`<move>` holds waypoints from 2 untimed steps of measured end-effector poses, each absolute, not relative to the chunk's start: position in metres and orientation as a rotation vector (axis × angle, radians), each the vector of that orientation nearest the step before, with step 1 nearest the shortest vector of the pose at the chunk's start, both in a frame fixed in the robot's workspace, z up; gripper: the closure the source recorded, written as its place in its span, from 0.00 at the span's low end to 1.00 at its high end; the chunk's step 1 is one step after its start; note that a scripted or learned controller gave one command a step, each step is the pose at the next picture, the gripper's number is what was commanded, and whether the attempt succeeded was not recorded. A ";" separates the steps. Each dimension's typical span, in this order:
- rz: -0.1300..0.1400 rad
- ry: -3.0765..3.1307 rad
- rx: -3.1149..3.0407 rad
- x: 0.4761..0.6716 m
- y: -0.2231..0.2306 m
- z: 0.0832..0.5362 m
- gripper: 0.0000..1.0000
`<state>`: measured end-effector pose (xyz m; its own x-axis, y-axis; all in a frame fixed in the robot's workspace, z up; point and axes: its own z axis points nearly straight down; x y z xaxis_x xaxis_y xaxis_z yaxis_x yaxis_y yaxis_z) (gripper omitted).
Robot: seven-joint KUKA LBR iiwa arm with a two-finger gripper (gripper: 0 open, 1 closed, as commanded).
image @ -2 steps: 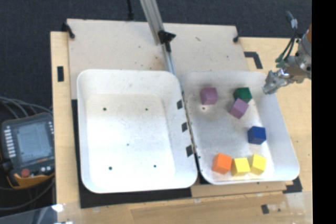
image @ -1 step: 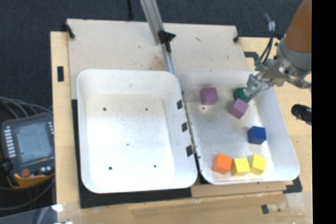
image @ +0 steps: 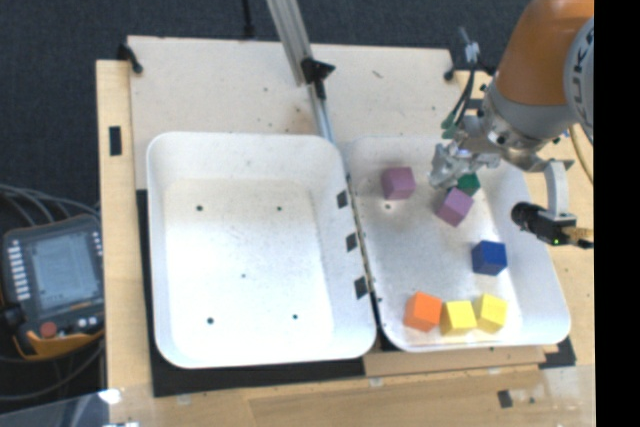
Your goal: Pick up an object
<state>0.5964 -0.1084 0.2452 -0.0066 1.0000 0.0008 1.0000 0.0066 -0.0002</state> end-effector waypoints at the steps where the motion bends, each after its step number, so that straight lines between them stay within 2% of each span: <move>1: 0.000 -2.227 -2.213 0.594 -0.066 0.247 1.00; 2: 0.003 -2.225 -2.212 0.597 -0.021 0.240 1.00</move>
